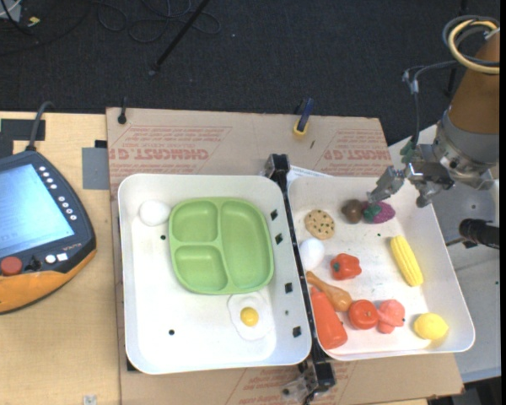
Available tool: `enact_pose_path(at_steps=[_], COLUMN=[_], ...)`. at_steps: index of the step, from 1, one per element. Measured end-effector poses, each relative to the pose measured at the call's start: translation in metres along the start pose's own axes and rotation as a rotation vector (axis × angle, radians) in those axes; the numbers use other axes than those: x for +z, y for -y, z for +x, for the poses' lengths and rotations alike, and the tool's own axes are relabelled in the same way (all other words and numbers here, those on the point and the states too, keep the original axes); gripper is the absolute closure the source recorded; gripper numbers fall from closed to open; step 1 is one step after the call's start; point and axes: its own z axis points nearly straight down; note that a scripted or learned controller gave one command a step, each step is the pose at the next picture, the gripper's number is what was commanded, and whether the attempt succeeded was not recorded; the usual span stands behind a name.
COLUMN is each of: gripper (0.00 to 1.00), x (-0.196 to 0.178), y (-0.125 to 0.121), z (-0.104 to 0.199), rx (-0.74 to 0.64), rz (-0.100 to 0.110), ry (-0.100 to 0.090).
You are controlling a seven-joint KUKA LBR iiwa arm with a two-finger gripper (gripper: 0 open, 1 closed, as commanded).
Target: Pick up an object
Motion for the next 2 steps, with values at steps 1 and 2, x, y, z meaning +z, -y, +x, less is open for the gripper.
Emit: enact_pose_path(at_steps=[1, 2], gripper=[0.0, 0.0], x=[-0.003, 0.042], y=[-0.001, -0.004], z=[0.0, 0.006], rx=[0.0, -0.002], rz=[-0.006, 0.0], ry=[0.001, -0.001])
